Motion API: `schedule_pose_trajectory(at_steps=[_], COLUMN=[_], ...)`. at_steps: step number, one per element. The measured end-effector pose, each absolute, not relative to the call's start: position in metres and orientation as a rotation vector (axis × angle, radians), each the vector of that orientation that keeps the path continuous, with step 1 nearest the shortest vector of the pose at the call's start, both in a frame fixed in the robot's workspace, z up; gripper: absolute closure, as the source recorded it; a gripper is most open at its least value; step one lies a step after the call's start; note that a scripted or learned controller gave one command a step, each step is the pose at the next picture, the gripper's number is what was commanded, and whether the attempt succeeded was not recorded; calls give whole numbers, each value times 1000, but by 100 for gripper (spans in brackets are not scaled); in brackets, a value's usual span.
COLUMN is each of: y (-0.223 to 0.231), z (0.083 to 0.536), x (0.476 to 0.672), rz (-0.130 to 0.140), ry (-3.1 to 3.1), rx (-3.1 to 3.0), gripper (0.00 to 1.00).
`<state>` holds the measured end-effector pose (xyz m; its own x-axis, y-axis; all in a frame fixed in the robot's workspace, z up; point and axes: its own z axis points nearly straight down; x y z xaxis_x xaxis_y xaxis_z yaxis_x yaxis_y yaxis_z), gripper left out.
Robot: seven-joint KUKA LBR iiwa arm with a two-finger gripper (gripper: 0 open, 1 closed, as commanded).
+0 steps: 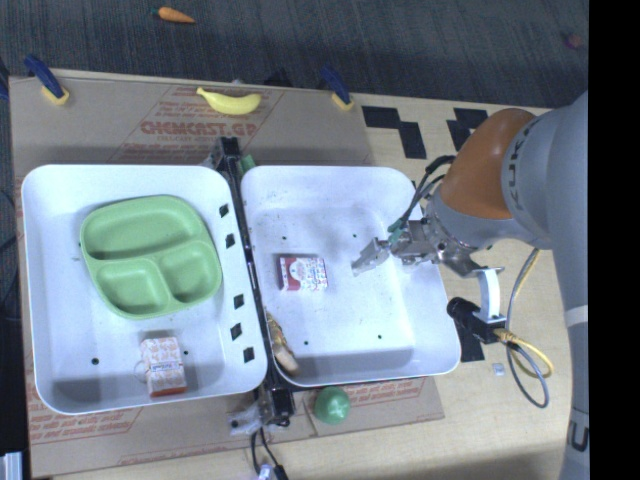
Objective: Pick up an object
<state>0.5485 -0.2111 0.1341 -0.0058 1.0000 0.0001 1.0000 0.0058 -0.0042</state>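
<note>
Two white bins (60, 298) on cardboard (180, 128)

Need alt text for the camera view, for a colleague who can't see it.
The gripper hangs over the right bin, just right of a small red-and-white carton. The left bin holds a green divided tray and a second carton.

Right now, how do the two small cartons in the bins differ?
The carton in the right bin lies alone near that bin's middle, its red and white face up; the carton in the left bin sits at the near edge, just below the green tray. The right one looks redder, the left one paler and tan. The hand is near the right one, apart from it. Both are small boxes of similar size.
</note>
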Motion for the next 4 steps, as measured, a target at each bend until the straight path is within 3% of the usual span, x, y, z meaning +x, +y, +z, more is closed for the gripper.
schedule_pose_trajectory(at_steps=[1, 2, 3, 4], y=[-211, -210, -158, -197], z=[91, 92, 132, 91], x=[481, 579, 523, 582], rz=[4, -1, 3, 1], ry=[-2226, -2226, -2229, -2226], rx=[-2212, -2215, -2211, -2214], gripper=[0, 0, 0, 0])
